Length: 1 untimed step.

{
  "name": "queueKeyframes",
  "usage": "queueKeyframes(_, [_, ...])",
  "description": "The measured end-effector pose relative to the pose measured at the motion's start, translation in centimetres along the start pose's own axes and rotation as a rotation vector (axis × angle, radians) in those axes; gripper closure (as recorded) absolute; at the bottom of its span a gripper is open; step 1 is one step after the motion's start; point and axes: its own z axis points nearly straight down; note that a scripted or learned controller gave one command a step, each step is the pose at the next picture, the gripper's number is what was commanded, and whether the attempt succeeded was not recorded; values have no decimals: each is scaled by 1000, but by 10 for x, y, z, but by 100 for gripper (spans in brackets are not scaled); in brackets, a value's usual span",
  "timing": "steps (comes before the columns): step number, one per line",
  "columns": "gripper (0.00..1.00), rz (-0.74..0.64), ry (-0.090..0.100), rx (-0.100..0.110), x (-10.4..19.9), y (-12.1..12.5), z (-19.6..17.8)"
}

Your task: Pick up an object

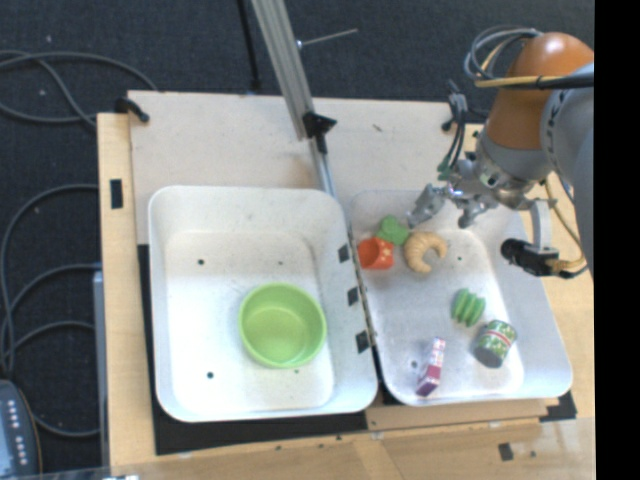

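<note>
My gripper (pixel 447 208) hangs over the far end of the right bin (pixel 530 368), its two fingers spread open with nothing between them. Just below it lies a tan croissant-shaped toy (pixel 426 251). Left of that sit a small green piece (pixel 393 231) and a red-orange toy (pixel 376 254). Nearer the front of the same bin lie a ridged green object (pixel 467 307), a small green-labelled can (pixel 494 342) and a pink and purple box (pixel 431 366). A lime green bowl (pixel 283 325) stands in the left bin (pixel 190 268).
A slanted metal pole (pixel 290 68) reaches down to the gap between the two bins. The arm's orange band (pixel 530 88) and its cables stand over the bench's far right corner. Black clips (pixel 352 293) line the divide between the bins.
</note>
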Motion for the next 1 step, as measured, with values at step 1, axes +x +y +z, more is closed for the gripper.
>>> queueKeyframes(1, [0,0,0,0,-4,-4,43])
